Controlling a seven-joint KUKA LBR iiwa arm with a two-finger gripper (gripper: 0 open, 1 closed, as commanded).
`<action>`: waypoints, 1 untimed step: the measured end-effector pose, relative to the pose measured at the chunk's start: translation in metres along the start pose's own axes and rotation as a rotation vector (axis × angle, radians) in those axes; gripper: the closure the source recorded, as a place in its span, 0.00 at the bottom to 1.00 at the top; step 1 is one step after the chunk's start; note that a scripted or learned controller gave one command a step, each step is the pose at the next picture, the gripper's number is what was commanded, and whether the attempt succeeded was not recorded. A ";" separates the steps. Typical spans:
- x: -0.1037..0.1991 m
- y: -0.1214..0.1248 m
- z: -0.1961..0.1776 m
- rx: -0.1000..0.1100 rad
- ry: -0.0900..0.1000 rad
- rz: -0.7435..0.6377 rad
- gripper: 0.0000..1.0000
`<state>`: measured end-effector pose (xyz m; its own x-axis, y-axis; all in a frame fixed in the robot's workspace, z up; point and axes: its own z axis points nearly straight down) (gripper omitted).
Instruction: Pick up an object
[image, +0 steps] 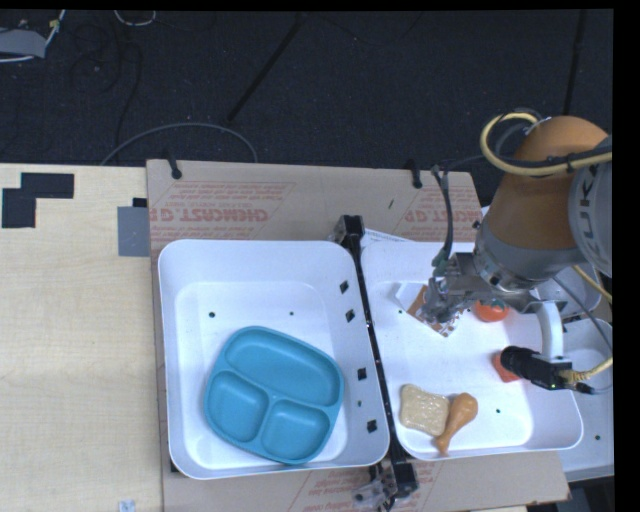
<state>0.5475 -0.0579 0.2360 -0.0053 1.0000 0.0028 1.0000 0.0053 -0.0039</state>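
- Two shallow white bins sit side by side on a bench, seen from above at a slant.
- The left bin (190, 300) holds a blue tray (272, 393) with three compartments, lying in the bin's lower middle.
- The right bin (560, 425) holds several small things.
- A pale slice of toast (422, 408) lies near the right bin's front edge.
- A tan drumstick (455, 418) lies just beside the toast on its right, touching or overlapping it, with its thin end pointing to the front.
- A small orange piece (490, 312) lies farther back in the right bin, partly hidden by the arm.
- A red piece (504, 368) lies toward the bin's right side, partly covered by a black part with a cable.
- The arm (545, 200) reaches in from the right, its orange band above the wrist.
- The gripper (440, 308) hangs low over the back middle of the right bin, well apart from the toast and drumstick.
- The gripper is small and blurred; whether it grasps anything cannot be told.
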 end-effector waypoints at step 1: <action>0.048 0.006 -0.006 -0.001 -0.001 0.001 1.00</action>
<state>0.5531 -0.0097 0.2419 -0.0046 1.0000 0.0018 1.0000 0.0046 -0.0030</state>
